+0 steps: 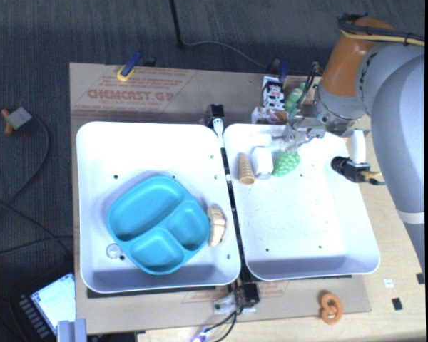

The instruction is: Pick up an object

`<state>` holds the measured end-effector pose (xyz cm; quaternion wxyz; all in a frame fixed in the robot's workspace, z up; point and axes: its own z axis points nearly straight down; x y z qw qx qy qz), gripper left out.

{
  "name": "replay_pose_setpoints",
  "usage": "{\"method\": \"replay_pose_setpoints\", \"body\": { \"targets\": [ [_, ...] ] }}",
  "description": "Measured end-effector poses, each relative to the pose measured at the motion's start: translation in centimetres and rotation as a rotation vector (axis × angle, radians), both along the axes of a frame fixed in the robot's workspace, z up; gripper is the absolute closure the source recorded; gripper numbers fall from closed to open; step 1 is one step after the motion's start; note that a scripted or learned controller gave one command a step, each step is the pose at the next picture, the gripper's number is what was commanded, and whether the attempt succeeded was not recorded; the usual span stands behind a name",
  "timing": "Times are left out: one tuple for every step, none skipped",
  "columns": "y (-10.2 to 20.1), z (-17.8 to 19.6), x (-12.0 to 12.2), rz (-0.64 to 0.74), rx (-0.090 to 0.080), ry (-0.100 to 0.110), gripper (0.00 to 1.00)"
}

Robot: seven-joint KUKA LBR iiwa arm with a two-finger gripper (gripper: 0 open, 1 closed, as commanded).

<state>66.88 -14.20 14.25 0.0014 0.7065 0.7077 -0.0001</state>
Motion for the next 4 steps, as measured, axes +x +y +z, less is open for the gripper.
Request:
{"method": "replay_pose_setpoints", "body": {
  "targets": [
    [-6.0,8.0,-7.1,-0.003,-0.001,0.000,1.00],
    [-2.4,10.2,0.0,0.000,0.001,0.000,1.00],
    [4.2,7.1,-0.1,0.000,0.002,0.003,1.00],
    [4.4,10.8,-2.9,-0.001,0.001,0.002,1.00]
  ]
}}
